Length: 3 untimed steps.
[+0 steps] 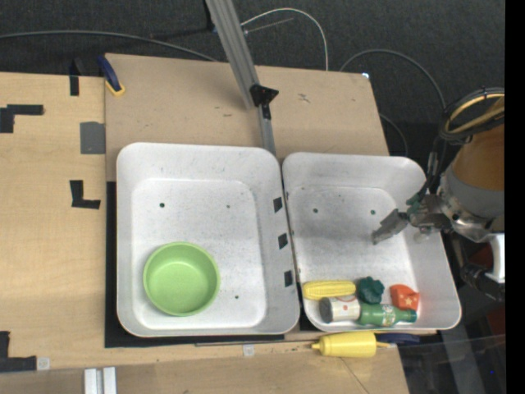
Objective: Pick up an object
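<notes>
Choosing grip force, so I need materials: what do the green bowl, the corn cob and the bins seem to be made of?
Green bowl: likely moulded plastic, one even colour, smooth satin surface.
Corn cob: probably a plastic or rubbery toy, uniform yellow; too small to tell which.
Bins: apparently thin formed white plastic, matt, with rounded corners and dark scuff specks.

We see a wooden surface [49,220] filling the frame's left and centre, marked with black tape pieces [79,194] at left; a grey metal pole [234,39] slants down from the top centre; thin cables [287,19] loop over the dark floor [410,15] along the top; a blue clamp [111,75] sits at upper left.
</notes>
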### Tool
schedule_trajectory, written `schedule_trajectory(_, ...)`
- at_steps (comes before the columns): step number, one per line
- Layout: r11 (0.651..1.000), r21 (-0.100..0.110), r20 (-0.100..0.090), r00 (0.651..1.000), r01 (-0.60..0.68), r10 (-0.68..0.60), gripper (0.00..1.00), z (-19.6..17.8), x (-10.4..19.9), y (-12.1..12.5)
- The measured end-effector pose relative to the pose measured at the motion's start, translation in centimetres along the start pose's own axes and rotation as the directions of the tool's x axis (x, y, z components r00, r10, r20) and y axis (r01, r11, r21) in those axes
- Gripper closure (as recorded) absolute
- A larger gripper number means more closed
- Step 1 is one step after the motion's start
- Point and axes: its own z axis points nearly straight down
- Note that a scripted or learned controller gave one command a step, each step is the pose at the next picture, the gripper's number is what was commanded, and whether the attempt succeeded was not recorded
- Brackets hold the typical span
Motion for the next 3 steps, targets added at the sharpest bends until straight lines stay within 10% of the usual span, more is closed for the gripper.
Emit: schedule_trajectory(3, 1.0, -0.002, 0.002, 1.0, -0.001, 0.001, 0.0, 10.3, -1.0, -0.3)
